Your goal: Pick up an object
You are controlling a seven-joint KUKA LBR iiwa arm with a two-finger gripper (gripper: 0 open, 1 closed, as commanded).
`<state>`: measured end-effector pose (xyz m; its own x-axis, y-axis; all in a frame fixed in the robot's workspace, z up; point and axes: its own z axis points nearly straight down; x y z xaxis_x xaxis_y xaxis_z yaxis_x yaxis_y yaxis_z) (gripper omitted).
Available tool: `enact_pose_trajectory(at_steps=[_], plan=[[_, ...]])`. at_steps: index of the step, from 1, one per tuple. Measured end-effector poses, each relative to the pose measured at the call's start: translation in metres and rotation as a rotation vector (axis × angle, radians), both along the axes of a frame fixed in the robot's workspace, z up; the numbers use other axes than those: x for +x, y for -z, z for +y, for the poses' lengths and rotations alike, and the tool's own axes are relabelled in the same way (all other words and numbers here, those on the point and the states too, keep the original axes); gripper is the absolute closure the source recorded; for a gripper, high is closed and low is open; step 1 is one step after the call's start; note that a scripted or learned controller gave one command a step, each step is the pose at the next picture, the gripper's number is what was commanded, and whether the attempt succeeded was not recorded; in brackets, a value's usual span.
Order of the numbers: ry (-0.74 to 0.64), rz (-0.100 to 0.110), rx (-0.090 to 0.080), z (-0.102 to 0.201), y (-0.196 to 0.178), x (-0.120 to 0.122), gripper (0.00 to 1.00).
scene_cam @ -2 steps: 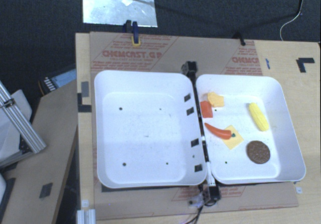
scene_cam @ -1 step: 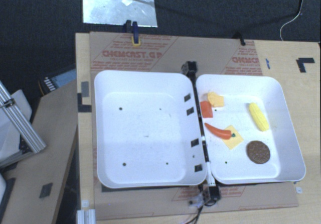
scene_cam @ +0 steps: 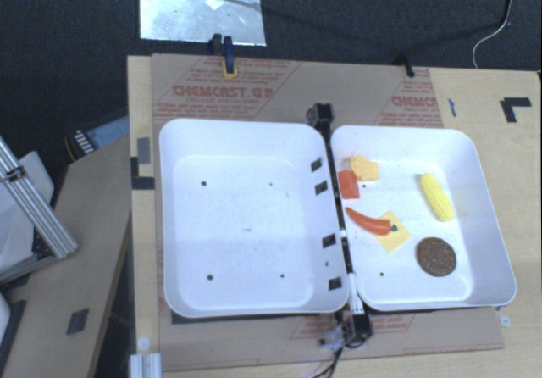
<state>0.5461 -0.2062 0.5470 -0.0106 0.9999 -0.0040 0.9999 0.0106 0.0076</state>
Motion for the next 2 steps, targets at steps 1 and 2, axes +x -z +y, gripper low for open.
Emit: enact_pose_trajectory(at_steps=[1,2], plan=[[0.0,0.0,0.0,0.0,0.0,0.0,0.0],[0.0,0.0,0.0,0.0,0.0,0.0,0.0]])
